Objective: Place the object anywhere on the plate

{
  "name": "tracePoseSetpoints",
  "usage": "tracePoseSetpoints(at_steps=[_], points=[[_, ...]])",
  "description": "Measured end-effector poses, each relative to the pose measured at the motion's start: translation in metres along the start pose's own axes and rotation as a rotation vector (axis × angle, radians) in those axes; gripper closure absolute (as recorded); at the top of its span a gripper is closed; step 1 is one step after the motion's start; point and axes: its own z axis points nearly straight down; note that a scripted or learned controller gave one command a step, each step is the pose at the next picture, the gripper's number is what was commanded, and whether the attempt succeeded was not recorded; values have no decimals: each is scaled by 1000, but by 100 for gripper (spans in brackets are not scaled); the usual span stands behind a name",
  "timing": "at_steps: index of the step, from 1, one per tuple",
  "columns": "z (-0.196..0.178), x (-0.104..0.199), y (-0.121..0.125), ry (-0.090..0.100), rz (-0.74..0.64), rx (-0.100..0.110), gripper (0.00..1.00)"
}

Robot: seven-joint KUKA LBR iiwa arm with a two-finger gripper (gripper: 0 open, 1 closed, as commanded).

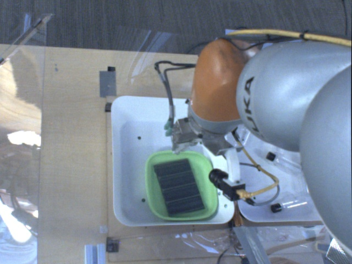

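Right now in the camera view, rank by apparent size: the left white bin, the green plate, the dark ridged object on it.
1. Left white bin, largest.
2. Green plate, lying inside that bin.
3. Dark ridged object, lying within the plate's rim.

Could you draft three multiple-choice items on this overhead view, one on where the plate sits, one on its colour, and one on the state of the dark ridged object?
1. Where is the green plate?
A. In the left bin
B. On the bare bench
C. On the floor

2. What colour is the plate's rim?
A. Red
B. Light green
C. Blue

3. How is the dark ridged object placed?
A. Leaning upright on the bin wall
B. Hanging from a cable
C. Lying flat on the plate

Answers:
1. A, since the plate rests inside the left bin near its front edge.
2. B, the rim shows pale green around the dark object.
3. C, it lies flat within the plate's rim.
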Motion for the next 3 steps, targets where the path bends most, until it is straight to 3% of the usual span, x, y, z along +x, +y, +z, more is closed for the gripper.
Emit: tracePoseSetpoints(at_steps=[1,2,3], points=[[55,-5,-6,0,-209,7,100],[73,19,-22,1,-284,5,100],[73,18,-22,1,-284,5,0]])
